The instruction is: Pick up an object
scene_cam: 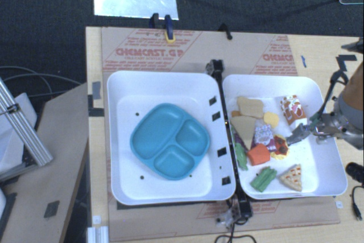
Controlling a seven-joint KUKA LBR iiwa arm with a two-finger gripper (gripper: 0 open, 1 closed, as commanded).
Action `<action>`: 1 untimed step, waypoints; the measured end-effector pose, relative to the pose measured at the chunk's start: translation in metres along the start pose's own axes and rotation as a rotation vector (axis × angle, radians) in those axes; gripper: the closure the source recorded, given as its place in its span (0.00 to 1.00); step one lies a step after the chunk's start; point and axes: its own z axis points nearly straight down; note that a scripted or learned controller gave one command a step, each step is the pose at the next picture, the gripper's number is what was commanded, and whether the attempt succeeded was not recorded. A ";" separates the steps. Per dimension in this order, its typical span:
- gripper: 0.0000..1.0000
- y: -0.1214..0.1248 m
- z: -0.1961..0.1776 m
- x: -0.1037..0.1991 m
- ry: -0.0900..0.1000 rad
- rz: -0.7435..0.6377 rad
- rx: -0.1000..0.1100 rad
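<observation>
Gripper: right of frame, over right bin, grip state unclear.
Pizza slice: tip points upper right.
Board: "CHEMCAST GP".

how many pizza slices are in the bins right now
2. One pizza slice lies near the front of the right bin; the other pizza slice lies near its back, by the arm. More may hide in the pile.

Toy food pieces lie loose in the right bin, left of the end effector. Nearest it: red piece; below it, pizza slice. Farther left: orange block, green beans.
</observation>
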 end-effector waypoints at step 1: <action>0.00 -0.012 0.103 -0.002 0.000 0.004 -0.001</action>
